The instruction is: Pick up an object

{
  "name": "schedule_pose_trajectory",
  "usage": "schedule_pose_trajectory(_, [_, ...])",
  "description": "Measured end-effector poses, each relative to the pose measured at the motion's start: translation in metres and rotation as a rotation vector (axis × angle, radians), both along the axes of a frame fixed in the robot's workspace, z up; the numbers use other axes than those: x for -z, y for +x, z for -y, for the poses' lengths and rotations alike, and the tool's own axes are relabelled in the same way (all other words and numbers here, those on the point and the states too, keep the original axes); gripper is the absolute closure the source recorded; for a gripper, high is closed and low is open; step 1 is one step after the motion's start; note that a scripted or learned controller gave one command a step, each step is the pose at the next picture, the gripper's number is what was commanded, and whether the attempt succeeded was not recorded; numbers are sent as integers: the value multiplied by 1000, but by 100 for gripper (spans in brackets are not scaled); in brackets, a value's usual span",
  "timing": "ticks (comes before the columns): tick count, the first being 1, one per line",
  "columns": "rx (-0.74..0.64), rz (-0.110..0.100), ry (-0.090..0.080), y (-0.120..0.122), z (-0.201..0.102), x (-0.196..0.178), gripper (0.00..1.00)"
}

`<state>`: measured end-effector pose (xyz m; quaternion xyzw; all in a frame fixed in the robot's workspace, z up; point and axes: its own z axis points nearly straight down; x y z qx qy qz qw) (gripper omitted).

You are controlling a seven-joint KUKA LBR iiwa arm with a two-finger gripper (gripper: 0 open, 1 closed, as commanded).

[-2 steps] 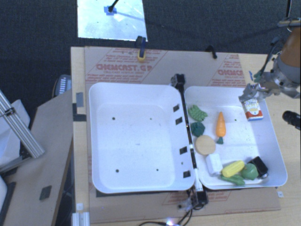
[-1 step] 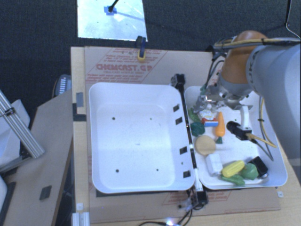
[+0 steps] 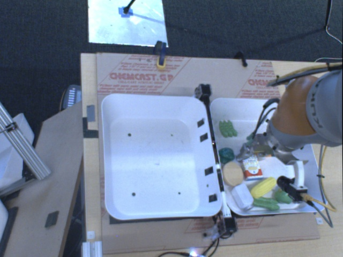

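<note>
The gripper [image 3: 252,153] hangs low in the right bin [image 3: 241,107] over a red-and-white packet [image 3: 252,168] at lower right, its grip state indiscernible, and could clip the crowding tan disc [image 3: 232,173] or yellow corn [image 3: 263,187].

Showing as a thick rounded grey arm [image 3: 328,108] with a broad orange band [image 3: 292,111] above the wrist. Carrying dark cables along the band and a yellow cable by the lower edge. Ending in a gripper [image 3: 252,153] of pale metal, perhaps with black parts.
</note>
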<state>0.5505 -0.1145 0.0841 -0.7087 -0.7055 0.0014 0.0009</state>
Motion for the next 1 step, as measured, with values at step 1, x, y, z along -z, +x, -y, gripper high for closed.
schedule_pose_trajectory(1, [-15, 16, 1, 41, -65, -107, 100])
